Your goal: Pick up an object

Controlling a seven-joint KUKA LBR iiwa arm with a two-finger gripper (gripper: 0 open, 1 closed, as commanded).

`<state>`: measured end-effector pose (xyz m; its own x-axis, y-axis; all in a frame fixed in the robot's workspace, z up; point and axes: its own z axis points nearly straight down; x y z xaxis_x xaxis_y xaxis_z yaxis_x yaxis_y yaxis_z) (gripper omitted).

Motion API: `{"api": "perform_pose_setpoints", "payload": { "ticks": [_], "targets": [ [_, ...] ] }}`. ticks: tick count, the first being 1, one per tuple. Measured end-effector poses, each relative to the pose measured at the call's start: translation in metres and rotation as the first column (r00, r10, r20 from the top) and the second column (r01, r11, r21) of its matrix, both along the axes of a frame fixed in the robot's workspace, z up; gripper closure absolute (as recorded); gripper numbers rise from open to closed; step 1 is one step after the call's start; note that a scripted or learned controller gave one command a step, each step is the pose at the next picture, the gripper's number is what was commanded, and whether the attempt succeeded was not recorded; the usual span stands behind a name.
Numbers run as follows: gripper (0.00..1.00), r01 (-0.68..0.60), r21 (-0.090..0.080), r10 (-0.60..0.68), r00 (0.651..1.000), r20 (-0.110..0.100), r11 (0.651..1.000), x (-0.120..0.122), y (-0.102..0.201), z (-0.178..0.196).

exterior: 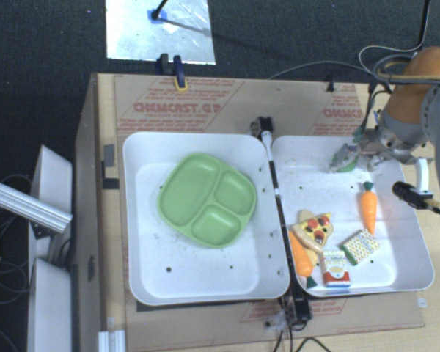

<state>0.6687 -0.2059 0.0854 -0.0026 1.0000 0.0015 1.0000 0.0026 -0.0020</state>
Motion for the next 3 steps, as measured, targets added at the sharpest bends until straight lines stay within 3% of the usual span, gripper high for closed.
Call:
{"api": "perform_pose_setpoints", "payload": {
  "ticks": [1, 2, 3],
  "targets": [
    [0.0, -0.002, -0.001, 0.002, 1.0, 0.0, 1.0, 0.0, 0.0, 0.0],
    [0.0, 0.002, -0.002, -0.002, 1.0, 0.003, 1.0, -0.083, -0.001, -0.001],
    [1.0, 0.001, -0.003, -0.001, 1.0, 0.008, 1.0, -0.082, -0.001, 0.01]
  ]
}}
